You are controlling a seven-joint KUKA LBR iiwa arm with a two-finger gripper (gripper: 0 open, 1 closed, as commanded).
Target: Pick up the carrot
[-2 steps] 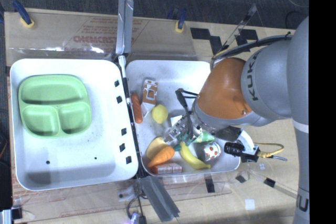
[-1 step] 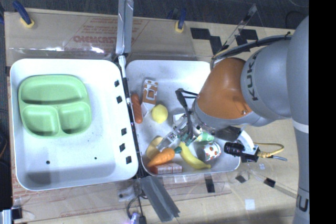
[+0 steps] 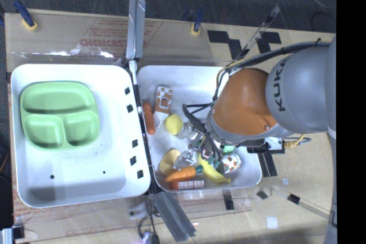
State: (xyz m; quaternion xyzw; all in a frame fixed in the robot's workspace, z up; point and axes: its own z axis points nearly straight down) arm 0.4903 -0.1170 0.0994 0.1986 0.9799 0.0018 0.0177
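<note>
Grey arm [image 3: 297, 94] seemingly over carrot [image 3: 180, 174].

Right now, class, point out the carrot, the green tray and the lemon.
carrot [image 3: 180, 174], camera view, middle of its orange body.
green tray [image 3: 58, 114], camera view, ridge between compartments.
lemon [image 3: 173, 124], camera view, centre of its yellow skin.

The grey arm housing [image 3: 303, 88], at three o'clock in the view, bears the dark letters "KU" of a brand name, running sideways near its orange band [image 3: 246, 103]; the remaining letters are cut off. The cardboard sheet [image 3: 108, 31] at eleven o'clock, behind the left bin, carries red print in several lines, too blurred to read. A small carton [image 3: 163, 98] in the right bin shows printed markings, not legible.
</note>
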